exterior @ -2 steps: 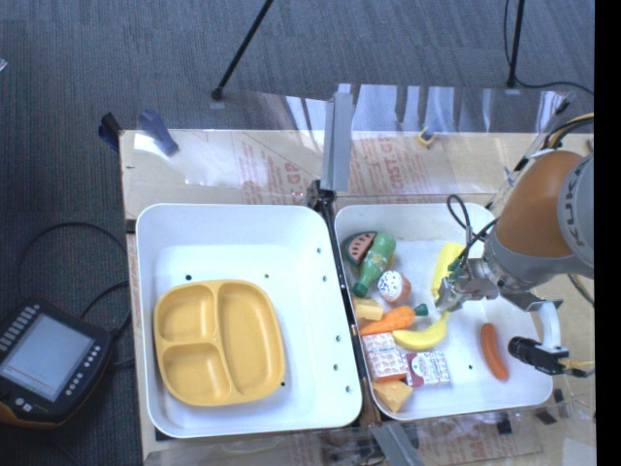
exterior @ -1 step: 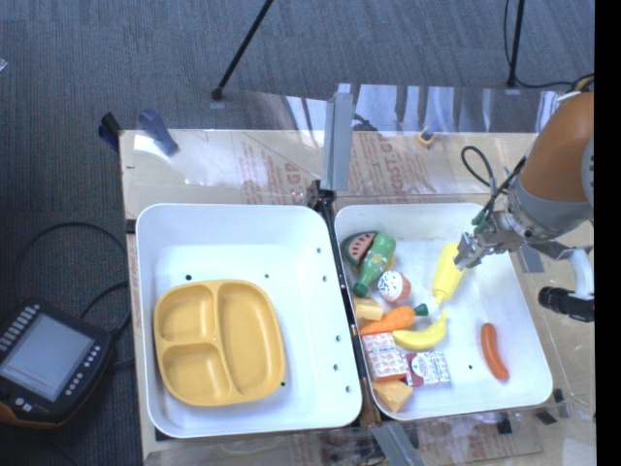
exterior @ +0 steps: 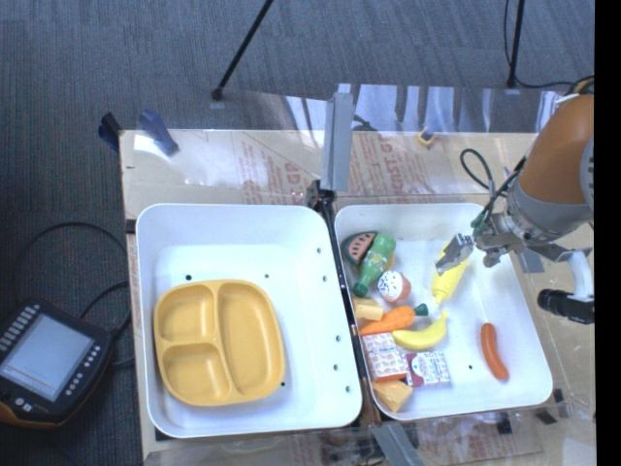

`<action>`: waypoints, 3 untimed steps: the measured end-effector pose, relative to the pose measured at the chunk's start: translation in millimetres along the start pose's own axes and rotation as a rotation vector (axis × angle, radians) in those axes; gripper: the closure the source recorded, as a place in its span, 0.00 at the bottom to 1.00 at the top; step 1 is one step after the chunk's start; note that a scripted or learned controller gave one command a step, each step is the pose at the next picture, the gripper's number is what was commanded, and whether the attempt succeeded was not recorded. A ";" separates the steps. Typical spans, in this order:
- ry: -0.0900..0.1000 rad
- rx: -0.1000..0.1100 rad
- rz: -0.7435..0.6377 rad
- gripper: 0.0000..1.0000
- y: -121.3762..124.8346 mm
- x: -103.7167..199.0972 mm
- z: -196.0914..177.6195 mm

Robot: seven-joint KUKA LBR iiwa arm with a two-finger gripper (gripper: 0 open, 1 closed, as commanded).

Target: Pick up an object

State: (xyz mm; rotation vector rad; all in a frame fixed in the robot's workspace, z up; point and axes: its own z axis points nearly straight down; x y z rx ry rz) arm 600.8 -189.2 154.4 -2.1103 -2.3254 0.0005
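Nearest to us in the right bin (exterior: pixel 529 382) we see a cheese wedge (exterior: pixel 393 394) and two small packets (exterior: pixel 408 362), then a sausage (exterior: pixel 494 349) off to the right. Farther back lie a banana (exterior: pixel 424 335), a carrot (exterior: pixel 388 318) and a green bottle (exterior: pixel 373 265). The gripper (exterior: pixel 454 255) hangs over a yellow bottle (exterior: pixel 446 282), fingers narrowly parted, holding nothing. The left bin (exterior: pixel 233 226) holds a yellow divided plate (exterior: pixel 219 341)
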 end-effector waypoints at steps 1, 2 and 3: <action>0.008 0.007 0.029 0.00 -19.1 -16.2 70.9; 0.005 0.004 0.031 1.00 -18.1 -18.3 58.4; -0.001 -0.008 0.049 1.00 -33.1 33.8 -34.0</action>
